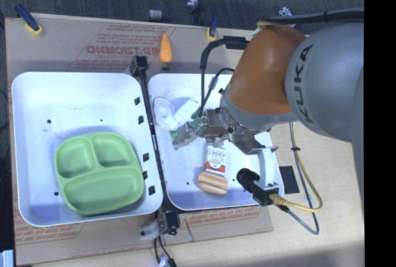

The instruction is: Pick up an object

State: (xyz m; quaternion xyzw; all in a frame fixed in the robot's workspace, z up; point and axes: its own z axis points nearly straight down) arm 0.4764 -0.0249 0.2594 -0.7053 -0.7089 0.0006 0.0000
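Hovering at frame centre over crumpled white items [173,112], the hand [185,133] could slip off them; its opening I cannot tell.

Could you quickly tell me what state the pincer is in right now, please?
Pincer: over the right bin, beside some pale objects; open or shut cannot be told from this view.
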